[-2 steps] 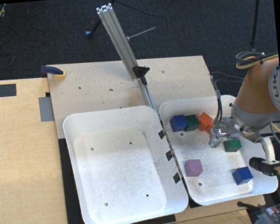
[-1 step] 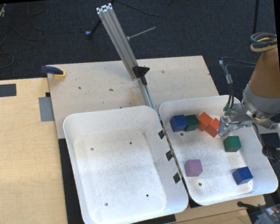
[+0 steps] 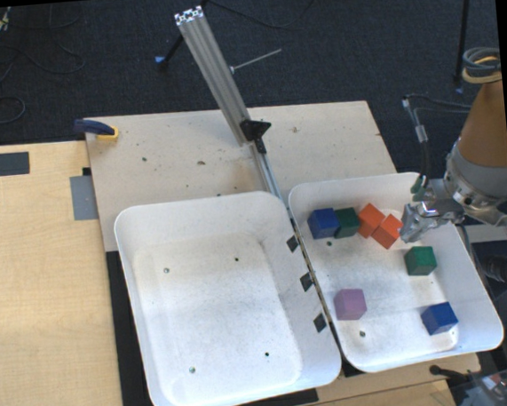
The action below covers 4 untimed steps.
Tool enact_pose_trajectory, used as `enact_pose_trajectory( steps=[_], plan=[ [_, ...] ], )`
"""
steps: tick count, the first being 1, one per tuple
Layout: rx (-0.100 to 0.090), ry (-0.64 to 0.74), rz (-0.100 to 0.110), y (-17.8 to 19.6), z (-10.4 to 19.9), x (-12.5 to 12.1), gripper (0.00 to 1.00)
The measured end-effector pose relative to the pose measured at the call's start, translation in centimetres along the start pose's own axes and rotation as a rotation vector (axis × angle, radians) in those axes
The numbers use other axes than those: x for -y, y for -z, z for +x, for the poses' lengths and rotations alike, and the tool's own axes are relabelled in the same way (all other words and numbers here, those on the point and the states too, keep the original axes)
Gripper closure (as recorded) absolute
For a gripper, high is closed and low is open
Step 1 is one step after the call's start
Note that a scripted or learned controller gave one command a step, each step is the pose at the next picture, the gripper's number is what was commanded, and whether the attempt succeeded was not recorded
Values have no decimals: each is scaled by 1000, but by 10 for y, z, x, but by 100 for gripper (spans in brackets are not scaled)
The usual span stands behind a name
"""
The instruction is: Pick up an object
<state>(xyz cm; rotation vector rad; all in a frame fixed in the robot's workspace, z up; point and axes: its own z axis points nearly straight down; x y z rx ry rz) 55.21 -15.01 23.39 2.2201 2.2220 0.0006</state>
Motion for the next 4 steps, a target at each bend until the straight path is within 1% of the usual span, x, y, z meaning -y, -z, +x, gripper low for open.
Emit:
enact_pose_trajectory(
  steps=[1, 2, 3, 4],
  plan=[
    [-3, 4, 4, -12, 53, -3, 100],
    [-3, 4, 2, -2, 106, -12, 100],
    [-2, 3, 6, -14, 158, -13, 100],
    [-2, 3, 5, -21, 209, -17, 100]
  ],
)
